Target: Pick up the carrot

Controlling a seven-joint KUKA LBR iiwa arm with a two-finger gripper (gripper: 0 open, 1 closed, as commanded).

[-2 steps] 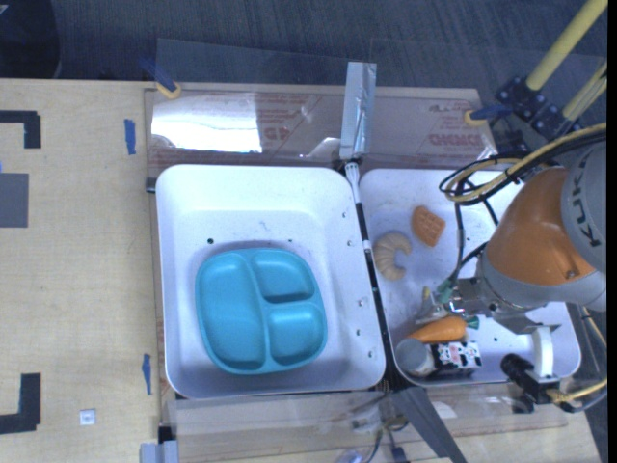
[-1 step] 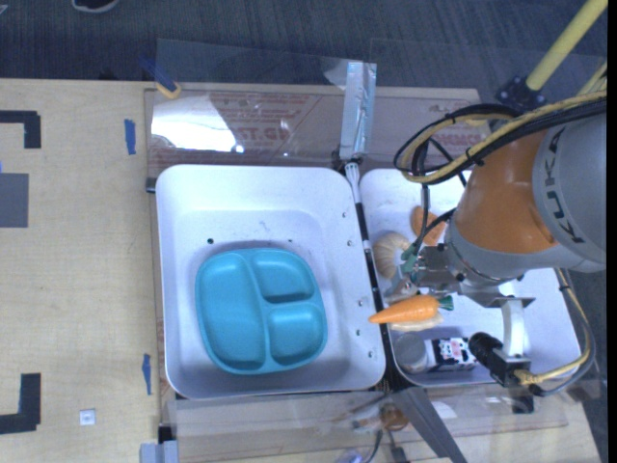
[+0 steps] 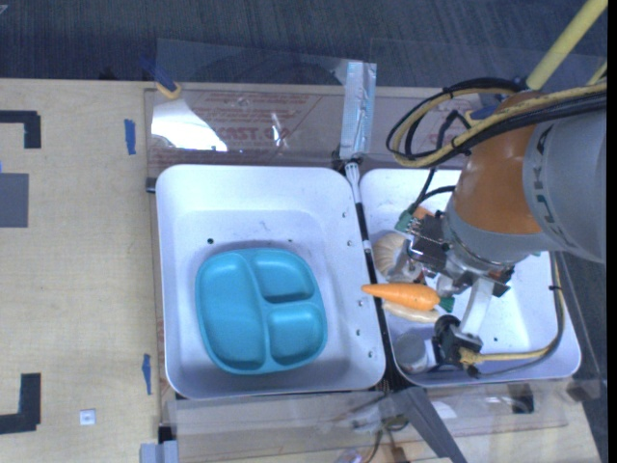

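Note:
The orange carrot (image 3: 400,298) lies level at the left side of the right bin (image 3: 540,350). Its pointed tip reaches over the divider between the bins, and its green-topped thick end points right. My gripper (image 3: 446,280) hangs right over that thick end, below the grey wrist and orange band. The gripper body hides where it meets the carrot, so I cannot tell whether the carrot is held or resting on the rim.
A blue divided plate (image 3: 260,307) sits in the left bin (image 3: 183,210). In the right bin, a tan rounded object (image 3: 388,251) lies just behind the carrot and a grey object (image 3: 413,353) sits near the front corner. Black and yellow cables (image 3: 511,355) trail across the right bin.

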